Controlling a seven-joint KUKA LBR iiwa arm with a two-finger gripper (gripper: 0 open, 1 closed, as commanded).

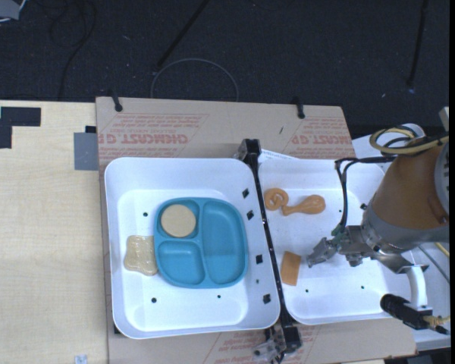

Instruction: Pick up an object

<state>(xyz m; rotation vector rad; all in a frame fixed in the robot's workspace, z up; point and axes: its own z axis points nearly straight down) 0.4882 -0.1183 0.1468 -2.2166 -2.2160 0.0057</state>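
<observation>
White plastic on both sides: left bin (pixel 125 184) and right bin (pixel 349 309), touching along their inner walls, on a sheet of printed cardboard (pixel 212 131) over the pale wooden bench (pixel 38 241).

In the left bin, near its middle: a blue divided plate (pixel 205 271), lying flat. In the plate's far-left compartment: a round tan disc (pixel 177 221). Just beside the plate's left edge, touching or nearly touching it, on the bin floor: a pale yellowish lump (pixel 140 254).

In the right bin, toward the far-left corner: a curled orange-tan piece (pixel 292 202), coiled at its left end with a tail running out to the right, well away from the walls. Close to the same bin's left wall, about halfway along it: a small orange-brown block (pixel 290 268), flat on the floor, apart from the curled piece.

Reaching in from the right edge: the grey arm (pixel 409 196) with its orange band, bent over the right bin's right half. At its end, the gripper (pixel 317 256), pointing left and low over the bin's middle, near the orange-brown block's right side but not touching it, and nearer the viewer than the curled piece. How far open: cannot tell at this size and angle. No object seen in its hold; both pieces resting on the bin floor.
</observation>
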